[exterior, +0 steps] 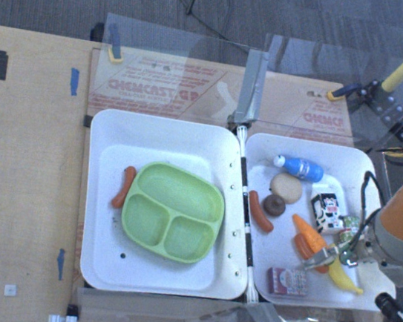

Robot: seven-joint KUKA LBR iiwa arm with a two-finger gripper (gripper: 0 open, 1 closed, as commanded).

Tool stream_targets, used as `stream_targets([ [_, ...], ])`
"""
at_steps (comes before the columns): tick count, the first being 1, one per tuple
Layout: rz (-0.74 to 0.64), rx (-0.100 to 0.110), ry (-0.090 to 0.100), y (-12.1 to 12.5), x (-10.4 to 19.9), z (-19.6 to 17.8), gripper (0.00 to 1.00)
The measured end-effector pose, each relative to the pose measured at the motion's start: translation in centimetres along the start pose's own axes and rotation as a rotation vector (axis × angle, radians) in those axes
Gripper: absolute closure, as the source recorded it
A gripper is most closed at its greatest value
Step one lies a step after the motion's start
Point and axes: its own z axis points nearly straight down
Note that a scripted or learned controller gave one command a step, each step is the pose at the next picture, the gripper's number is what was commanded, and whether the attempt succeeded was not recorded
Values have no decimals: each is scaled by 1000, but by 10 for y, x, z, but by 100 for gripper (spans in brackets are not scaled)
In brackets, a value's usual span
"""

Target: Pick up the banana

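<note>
The banana is being kept near the right bin's front corner, crowded by the carrot. The gripper is being held over them, jaws unclear. A green tray is being held in the left bin.

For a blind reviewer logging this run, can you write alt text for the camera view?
The gripper sits low in the right bin, next to the banana and carrot. That bin also holds a blue bottle, a sausage and a small carton. The left bin holds a green divided plate.
</note>
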Motion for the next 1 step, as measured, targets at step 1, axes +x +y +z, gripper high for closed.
stream_targets([
  [1,0,0,0,0,0,0,0],
])
